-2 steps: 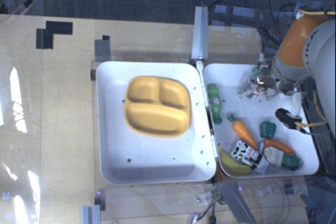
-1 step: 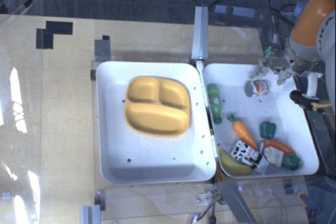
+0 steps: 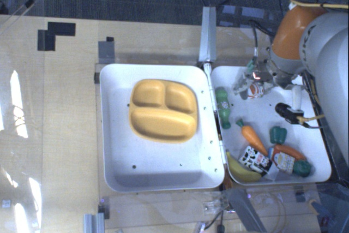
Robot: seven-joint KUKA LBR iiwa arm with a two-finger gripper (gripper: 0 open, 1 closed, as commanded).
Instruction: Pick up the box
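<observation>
The box point(image 3: 254, 158) is small and white with black spots. It lies near the front of the right bin point(image 3: 322, 169), leaning on a banana point(image 3: 240, 171). My gripper point(image 3: 250, 84) hangs over the far part of that bin, well behind the box and apart from it. A small orange and white thing point(image 3: 254, 91) sits right under the gripper; whether it is gripped is unclear.
Around the box lie a carrot point(image 3: 254, 139), an orange packet point(image 3: 282, 161), a red carrot-like piece point(image 3: 288, 151), a green pepper point(image 3: 278, 134) and a teal item point(image 3: 302, 168). A green bottle point(image 3: 222, 107) lies along the right bin's left wall. A yellow divided plate point(image 3: 162, 109) sits in the left bin point(image 3: 114, 172).
</observation>
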